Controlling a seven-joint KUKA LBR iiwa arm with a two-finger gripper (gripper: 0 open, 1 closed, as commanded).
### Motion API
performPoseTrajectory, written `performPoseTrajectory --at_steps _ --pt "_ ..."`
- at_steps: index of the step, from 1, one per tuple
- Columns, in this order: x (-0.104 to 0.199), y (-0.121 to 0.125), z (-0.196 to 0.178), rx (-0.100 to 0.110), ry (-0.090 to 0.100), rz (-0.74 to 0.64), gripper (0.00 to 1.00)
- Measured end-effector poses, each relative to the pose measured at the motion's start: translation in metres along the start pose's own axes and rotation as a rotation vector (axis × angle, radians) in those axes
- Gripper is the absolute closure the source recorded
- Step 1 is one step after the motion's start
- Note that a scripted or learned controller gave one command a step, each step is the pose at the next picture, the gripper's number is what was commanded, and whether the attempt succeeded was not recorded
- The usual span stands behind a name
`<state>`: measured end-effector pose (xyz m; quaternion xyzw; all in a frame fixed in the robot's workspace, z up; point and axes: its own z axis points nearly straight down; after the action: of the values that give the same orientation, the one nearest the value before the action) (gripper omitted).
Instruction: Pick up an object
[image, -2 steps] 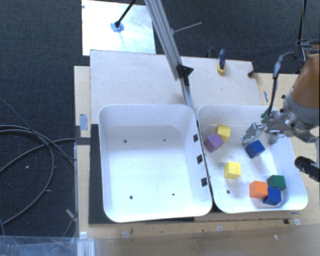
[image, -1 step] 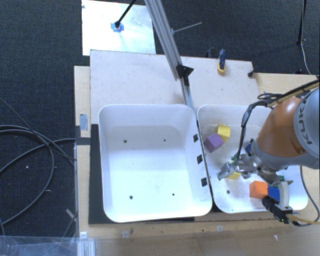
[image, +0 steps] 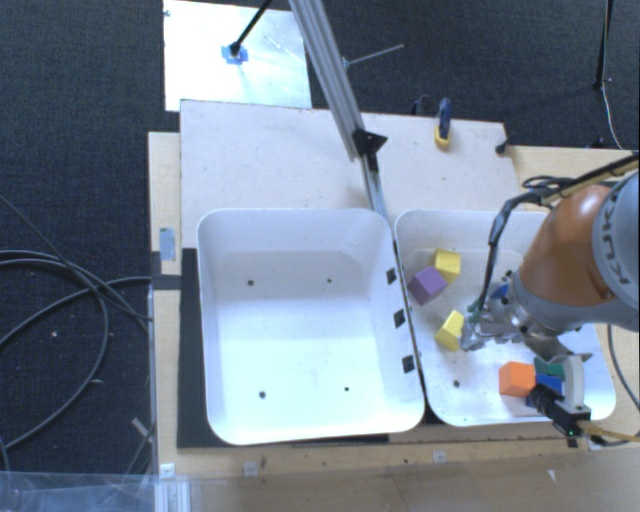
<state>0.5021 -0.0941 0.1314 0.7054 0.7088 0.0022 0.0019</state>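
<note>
1. The tabletop (image: 300, 150) is pale speckled board, flat and matte, and it sits on dark carpet with loose black cables (image: 60, 320) looping off to the left.
2. Two shallow white bins sit side by side on it. Both look like smooth moulded plastic with rounded corners and a few small dark dots on the floor.
3. The left bin (image: 300, 410) is the bigger looking one, with just its bare white floor and those dots.
4. The right bin (image: 415, 300) holds all the blocks, small chunky cube-ish pieces with a matte finish. A yellow block (image: 447, 263) sits near the back, with a purple block (image: 427, 285) just beside it. A second yellow block (image: 451, 329) lies mid-bin, tilted. An orange block (image: 516, 379) is toward the front, with a blue block (image: 548, 381) right next to it.
5. The arm (image: 575, 260) comes in from the right, smooth grey shell with a glossy orange band, over the right bin.
6. The tool (image: 476, 332) is down low right beside the mid-bin yellow block, maybe touching it. Honestly can't tell if the fingers are spread or closed, it's too small and cluttered there.
7. A slanted metal pole (image: 335, 80) crosses the back, and a yellow clamp (image: 442, 132) sits on the far board edge.
</note>
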Motion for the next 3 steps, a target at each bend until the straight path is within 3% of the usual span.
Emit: performPoseTrajectory --at_steps 1,2,3 --pt "0.000 0.000 0.000 0.000 0.000 0.000 0.00" --pt "0.000 0.000 0.000 0.000 0.001 0.000 0.00" --pt "0.042 -0.013 -0.155 -0.006 0.000 -0.004 0.00"
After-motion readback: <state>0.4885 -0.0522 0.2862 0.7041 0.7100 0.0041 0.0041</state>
